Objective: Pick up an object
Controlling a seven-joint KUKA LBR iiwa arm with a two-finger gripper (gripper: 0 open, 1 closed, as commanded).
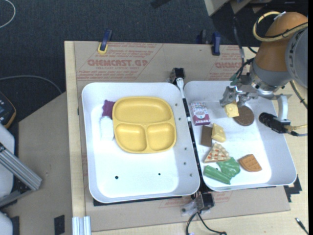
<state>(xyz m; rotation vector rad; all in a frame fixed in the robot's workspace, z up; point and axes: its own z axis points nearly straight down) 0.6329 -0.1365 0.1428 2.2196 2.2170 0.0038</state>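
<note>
Over on the left half of the frame sits the left bin [93,146], and most of its upper part is taken up by a yellow divided plate [144,123]. A purple thing [107,107] and a white thing [105,127] are squeezed between the plate and the bin's left wall, so that edge is tight. The lower half of that bin is bare white floor with loads of room.

Moving right past the rims where the two bins meet, the right bin [279,155] is way busier. Near its left wall there's a small pink-and-white packet [199,112], then a brown block [206,135] touching a pale yellow chunk [218,133], a pizza-slice toy [216,153], and green veggie pieces [222,171] down by the bottom rim. An orange-brown cookie-ish piece [250,162] lies just right of those.

Up in the upper middle of that bin, the gripper [235,98] hangs right over a small yellow piece [232,110] and a round brown disc [244,116]. Honestly can't tell from this angle how it's set or if it's got anything. The right side of that bin floor is mostly free, apart from a black part [272,122] of the arm.
</note>
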